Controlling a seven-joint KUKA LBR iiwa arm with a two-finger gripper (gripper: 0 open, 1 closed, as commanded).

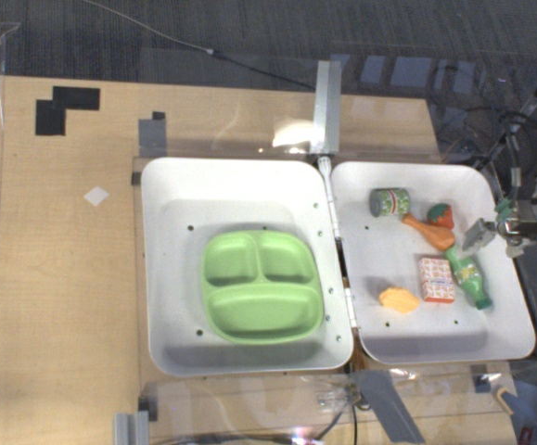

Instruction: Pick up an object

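Green bottle (469,279) lies by the right bin's (507,339) outer wall beside a red-and-white box (436,279), probably targeted since the end effector (487,233) hovers right above it, apparently holding nothing, open or closed I can't tell.

I'm scanning for print: the small red box (437,280) and the green can (389,202) both carry labels, but I can't read a word on either.
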